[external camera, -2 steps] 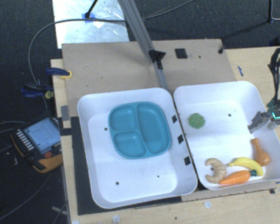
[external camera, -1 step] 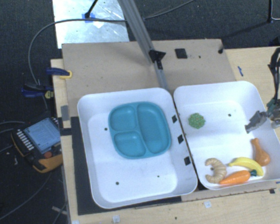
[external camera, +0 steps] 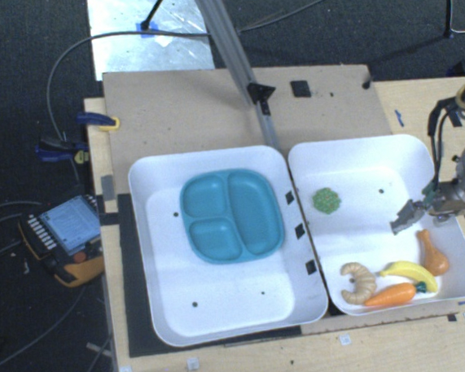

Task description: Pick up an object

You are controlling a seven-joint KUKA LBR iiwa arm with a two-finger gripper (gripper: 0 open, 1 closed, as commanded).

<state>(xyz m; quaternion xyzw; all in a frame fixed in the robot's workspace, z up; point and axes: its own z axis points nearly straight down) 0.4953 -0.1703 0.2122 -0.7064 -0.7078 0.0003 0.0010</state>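
Left of centre, the left bin holds a blue divided plate. In the right bin, a green ball lies apart; croissant, carrot, banana and drumstick crowd the lower-right corner. At right-centre the gripper, fingers apparently parted and holding nothing, hangs just above that cluster, probably positioned for the drumstick

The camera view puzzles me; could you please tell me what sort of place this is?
Probably a robotics lab bench for grasping trials: two white bins, toy food such as a banana and carrot, loose cables on the dark floor.
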